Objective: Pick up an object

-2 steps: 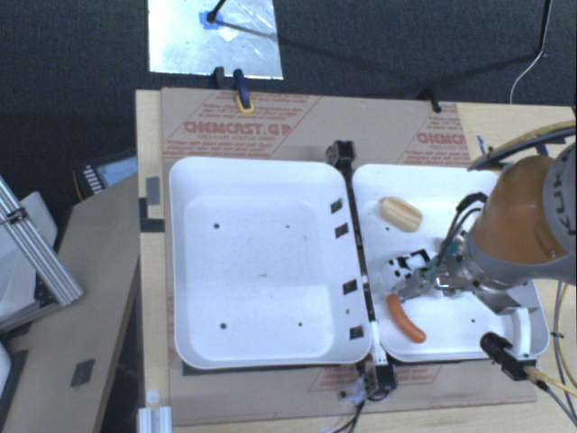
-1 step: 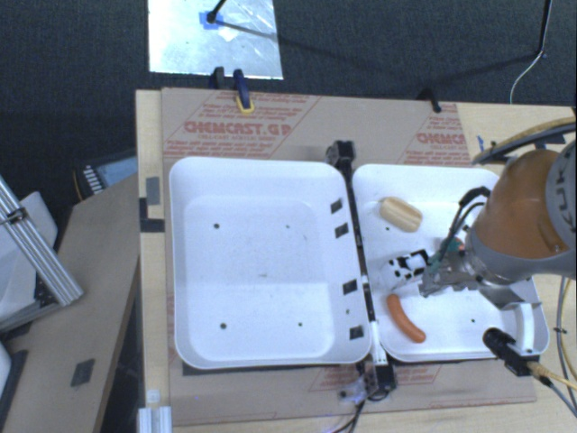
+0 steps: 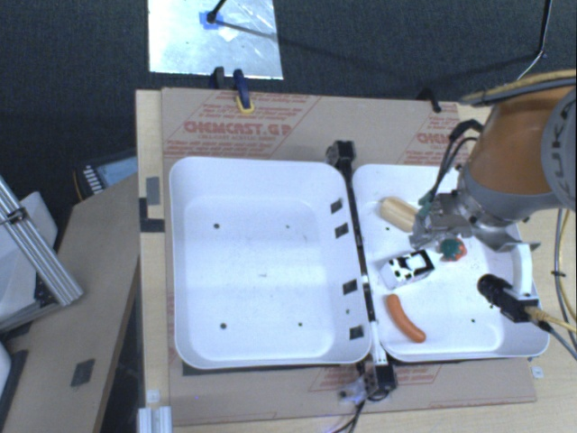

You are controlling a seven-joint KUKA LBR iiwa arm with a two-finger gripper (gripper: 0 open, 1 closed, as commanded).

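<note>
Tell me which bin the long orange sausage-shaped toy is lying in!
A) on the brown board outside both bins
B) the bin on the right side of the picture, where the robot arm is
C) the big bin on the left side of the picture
B: the long orange sausage-shaped toy lies on the floor of the right-hand white bin, near its front edge, below the black-and-white block and the arm's claw.

Arm (image 3: 532, 152) enters from right edge, grey links, orange band wide above wrist. Wrist angled down and toward view's left. Gripper (image 3: 433, 233) low at arm's left end, pointing down. Cables loop from wrist up along the arm. Jaws too cluttered to read, state unclear from this slant.
</note>
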